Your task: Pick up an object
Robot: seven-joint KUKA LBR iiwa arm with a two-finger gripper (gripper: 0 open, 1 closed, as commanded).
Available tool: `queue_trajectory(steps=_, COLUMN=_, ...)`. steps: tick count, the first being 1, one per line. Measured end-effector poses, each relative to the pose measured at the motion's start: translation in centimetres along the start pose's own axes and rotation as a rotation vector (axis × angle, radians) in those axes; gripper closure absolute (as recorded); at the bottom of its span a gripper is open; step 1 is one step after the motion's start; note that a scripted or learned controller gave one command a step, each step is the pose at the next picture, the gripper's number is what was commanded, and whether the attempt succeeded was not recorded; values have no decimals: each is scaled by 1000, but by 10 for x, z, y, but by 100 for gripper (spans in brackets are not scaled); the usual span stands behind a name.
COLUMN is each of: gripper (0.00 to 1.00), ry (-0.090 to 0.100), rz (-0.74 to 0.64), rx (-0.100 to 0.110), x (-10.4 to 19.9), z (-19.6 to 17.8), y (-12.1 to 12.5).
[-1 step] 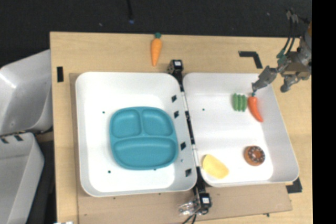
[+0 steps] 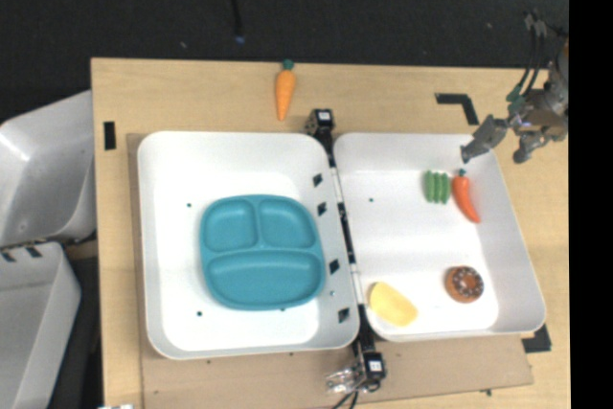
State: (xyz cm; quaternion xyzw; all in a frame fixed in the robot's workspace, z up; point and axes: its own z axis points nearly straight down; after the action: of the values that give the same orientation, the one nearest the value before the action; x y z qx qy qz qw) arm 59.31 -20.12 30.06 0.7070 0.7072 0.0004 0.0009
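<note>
Four toys lay in the right bin (image 2: 508,235), and nearest the claw (image 2: 505,142), which hovered spread and empty at the frame's upper right, was a small carrot (image 2: 465,198), just down-left of it, its long axis running top-left to bottom-right.

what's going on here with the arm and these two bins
A robot arm reaches in from the right, its gripper open and holding nothing, poised at the far right edge of the right bin. Closest to it lie a red-orange carrot and a green vegetable; a donut and a yellow piece sit nearer the front. The left bin holds a teal divided plate. Another carrot lies on the bench.
</note>
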Motion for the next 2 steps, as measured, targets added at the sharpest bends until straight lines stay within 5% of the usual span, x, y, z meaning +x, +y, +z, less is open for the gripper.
queue_trajectory(steps=2, gripper=0, ry=0, rz=2, rx=5, x=12, z=96, y=-11)
